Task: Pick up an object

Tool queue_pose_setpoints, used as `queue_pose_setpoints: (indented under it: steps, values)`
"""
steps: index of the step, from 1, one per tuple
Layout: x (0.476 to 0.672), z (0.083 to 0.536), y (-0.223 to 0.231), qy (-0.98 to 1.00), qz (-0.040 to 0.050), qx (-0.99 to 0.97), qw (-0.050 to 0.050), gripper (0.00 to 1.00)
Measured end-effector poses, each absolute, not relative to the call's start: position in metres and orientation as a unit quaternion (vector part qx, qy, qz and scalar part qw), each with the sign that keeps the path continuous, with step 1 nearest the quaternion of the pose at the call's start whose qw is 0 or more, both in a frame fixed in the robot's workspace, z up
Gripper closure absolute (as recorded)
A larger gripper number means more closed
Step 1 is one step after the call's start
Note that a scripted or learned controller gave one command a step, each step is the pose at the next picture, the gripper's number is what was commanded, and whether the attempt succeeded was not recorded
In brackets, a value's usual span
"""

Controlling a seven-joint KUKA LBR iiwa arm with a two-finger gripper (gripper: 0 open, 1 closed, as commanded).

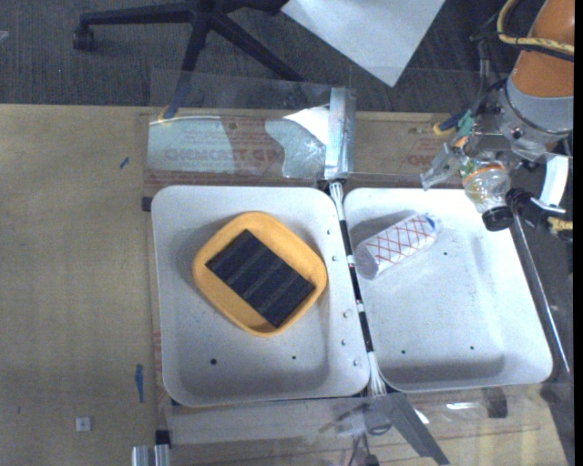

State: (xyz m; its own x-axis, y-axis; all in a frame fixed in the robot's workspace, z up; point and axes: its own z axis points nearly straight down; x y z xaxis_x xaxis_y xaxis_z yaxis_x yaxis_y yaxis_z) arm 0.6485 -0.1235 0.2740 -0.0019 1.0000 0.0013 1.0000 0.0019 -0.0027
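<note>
A white tube with a red criss-cross pattern [395,244] lies at a slant in the far left part of the right bin [474,355]. A yellow-orange dish with a black ribbed centre [260,272] rests in the middle of the left bin [182,355]. My gripper [472,173] hangs over the far right corner of the right bin, below the orange band of the arm [545,36]. A small clear item with orange and green in it [483,179] sits right at the gripper; whether it is gripped is unclear. The tube lies to the gripper's lower left, apart from it.
A clear plastic box [255,136] and cardboard lie behind the left bin. A raised divider [351,282] separates the two bins. Black hardware [537,264] runs along the right bin's right side. An office chair base [182,27] stands on the floor beyond.
</note>
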Motion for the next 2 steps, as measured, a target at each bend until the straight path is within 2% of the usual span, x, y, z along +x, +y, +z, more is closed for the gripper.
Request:
queue_pose_setpoints:
  steps: [1, 2]
  values:
    - [0.659, 0.217, -0.184, -0.627, 0.0017, -0.779, 0.002, 0.00]
    - [0.667, 0.125, -0.147, -0.656, 0.0008, -0.754, 0.001, 0.00]
